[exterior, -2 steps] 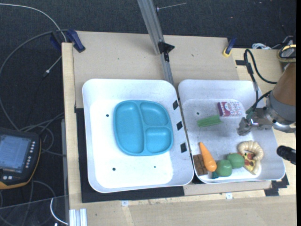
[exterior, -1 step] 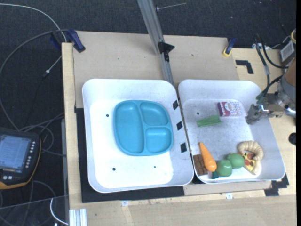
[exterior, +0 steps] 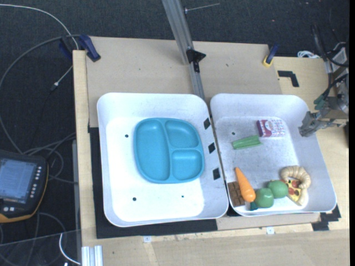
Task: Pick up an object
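Observation:
The right bin [exterior: 316, 148] holds several toy foods. A small maroon and white carton [exterior: 270, 128] lies near its back, with a green pod [exterior: 246, 142] just left of it. At the front lie an orange carrot [exterior: 244, 184], a brown chocolate bar [exterior: 235, 193], two green round pieces [exterior: 271, 193] and a yellow pastry-like piece [exterior: 295, 183]. My gripper [exterior: 308, 126] hangs over the bin's right rim, to the right of the carton, with nothing visibly in it.
The left bin [exterior: 116, 148] carries a blue divided plate [exterior: 168, 149]. A metal post [exterior: 180, 24] rises from the bench behind the bins. Cables and a pendant [exterior: 19, 184] lie on the floor at left.

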`<state>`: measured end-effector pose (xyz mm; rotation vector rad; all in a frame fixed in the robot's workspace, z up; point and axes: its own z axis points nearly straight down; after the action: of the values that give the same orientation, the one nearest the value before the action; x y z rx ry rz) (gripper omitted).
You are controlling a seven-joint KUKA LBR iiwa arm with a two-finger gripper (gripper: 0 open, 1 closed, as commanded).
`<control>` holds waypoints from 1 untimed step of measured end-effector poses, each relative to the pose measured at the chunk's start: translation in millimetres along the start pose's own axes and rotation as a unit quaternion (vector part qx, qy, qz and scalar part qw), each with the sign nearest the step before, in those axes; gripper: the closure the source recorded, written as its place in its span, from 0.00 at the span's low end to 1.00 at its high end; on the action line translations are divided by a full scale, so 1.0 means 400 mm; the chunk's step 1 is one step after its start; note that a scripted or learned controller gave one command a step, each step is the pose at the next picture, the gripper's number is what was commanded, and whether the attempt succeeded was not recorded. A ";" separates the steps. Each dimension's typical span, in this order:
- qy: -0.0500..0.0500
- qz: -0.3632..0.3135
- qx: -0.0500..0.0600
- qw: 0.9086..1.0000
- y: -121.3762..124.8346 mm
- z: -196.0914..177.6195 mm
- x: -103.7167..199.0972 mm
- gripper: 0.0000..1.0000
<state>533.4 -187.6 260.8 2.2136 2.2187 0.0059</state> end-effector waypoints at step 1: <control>0.003 -0.002 0.005 1.000 0.006 0.032 0.137 1.00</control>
<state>535.9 -132.7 247.7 2.2178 2.2305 0.0007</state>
